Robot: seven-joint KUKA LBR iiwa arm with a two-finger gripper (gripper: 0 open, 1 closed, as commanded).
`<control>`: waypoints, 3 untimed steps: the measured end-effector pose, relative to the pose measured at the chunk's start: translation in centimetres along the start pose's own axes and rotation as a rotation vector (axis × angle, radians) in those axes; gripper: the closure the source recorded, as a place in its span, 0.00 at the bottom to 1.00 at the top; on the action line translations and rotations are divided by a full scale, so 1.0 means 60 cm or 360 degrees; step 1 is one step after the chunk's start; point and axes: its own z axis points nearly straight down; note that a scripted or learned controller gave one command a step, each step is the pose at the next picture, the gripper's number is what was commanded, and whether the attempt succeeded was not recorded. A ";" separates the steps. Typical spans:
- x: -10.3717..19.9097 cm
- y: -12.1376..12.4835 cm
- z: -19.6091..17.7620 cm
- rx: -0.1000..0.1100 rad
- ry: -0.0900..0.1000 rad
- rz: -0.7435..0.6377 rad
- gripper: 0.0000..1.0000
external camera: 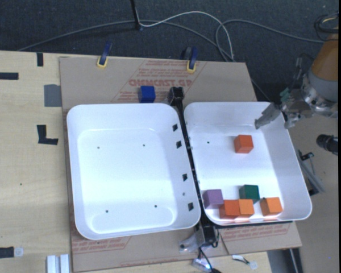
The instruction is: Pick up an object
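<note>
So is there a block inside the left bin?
No. The left bin shows bare white floor; the blue block sits outside it on the cardboard, and the other blocks lie in the right bin.

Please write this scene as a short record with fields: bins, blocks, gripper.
bins: left bin and right bin, both white, side by side
blocks in right bin: lone orange block near the middle; purple block, green block and three orange blocks along the near wall
outside bins: blue block on the cardboard
gripper: gripper over the right bin's far right corner, holding nothing visible
</note>
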 end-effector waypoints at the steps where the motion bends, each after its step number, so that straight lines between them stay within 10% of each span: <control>1: 0.001 0.055 0.221 0.0012 0.0004 -0.0002 0.00; 3: 0.120 0.017 0.202 -0.0001 0.0001 0.0125 0.00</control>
